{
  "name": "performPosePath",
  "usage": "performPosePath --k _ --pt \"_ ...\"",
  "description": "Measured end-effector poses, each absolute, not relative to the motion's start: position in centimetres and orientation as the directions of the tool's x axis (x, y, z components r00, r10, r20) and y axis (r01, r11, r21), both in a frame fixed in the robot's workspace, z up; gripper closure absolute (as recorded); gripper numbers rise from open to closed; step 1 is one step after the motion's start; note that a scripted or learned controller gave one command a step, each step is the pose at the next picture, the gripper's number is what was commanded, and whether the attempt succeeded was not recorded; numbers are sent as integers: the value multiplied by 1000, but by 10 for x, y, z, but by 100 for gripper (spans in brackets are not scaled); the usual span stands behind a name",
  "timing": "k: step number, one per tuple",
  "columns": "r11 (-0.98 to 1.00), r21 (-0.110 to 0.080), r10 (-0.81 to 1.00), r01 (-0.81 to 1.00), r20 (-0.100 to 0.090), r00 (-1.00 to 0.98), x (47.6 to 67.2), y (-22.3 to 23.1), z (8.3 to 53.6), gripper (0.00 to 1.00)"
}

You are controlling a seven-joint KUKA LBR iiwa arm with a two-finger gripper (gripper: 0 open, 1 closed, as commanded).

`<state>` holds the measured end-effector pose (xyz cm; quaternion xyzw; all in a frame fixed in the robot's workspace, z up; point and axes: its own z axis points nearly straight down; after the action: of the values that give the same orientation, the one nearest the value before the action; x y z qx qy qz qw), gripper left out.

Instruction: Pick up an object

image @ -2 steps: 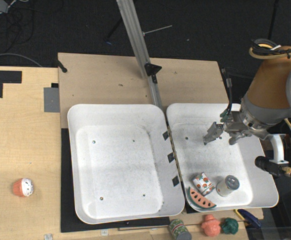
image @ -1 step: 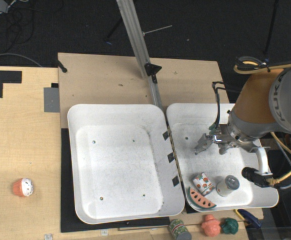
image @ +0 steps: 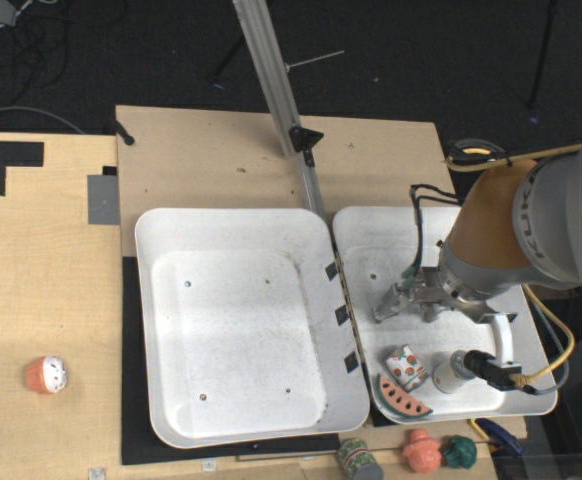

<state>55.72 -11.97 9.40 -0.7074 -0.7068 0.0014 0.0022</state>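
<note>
The hand [image: 396, 303] hovers over the middle of the right bin [image: 371, 233], its finger state impossible to tell, while the small red-and-white patterned object [image: 406, 366] lies just toward the bin's front edge, beside the watermelon slice [image: 405, 396]

We see a robotics lab: two shallow white plastic bins [image: 233, 230] sit side by side on a plain wooden bench [image: 211, 153], a slanted aluminium rail [image: 274, 78] rises behind them, loose cables [image: 11, 3] trail over dark carpet, and a grey-and-orange industrial arm [image: 516, 228] reaches in.
</note>
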Motion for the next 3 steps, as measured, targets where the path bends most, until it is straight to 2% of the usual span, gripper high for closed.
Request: performPosePath --k 1,2,3 --pt "-8 -4 1000 1000 1 8 557 -122 106 100" --pt "-8 3 1000 1000 0 8 553 -126 167 100" --pt "0 2 1000 1000 0 0 554 -127 215 100"
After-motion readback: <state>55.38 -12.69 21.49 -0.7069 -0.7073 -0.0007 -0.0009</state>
